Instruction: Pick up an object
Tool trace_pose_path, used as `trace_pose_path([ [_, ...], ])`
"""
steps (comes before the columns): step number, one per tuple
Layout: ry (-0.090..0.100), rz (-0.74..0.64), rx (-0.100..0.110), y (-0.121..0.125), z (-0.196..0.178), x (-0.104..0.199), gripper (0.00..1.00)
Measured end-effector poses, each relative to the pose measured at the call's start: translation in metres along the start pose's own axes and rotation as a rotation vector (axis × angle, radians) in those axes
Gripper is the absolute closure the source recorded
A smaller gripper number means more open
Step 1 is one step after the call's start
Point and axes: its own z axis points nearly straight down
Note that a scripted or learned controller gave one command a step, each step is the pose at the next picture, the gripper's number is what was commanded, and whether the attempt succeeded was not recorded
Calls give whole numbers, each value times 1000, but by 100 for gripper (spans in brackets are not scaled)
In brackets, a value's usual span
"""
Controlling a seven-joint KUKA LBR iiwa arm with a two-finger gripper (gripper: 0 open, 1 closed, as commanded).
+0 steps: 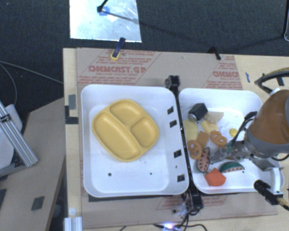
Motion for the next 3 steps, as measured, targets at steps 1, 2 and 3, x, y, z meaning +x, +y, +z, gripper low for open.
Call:
trace_pose_path([
  [1, -16, 4, -10, 1, -2, 52, 0],
  [2, -5, 0, -10, 73, -29, 52, 0],
  [3, -3, -2, -5, 70, -38, 52, 100],
])
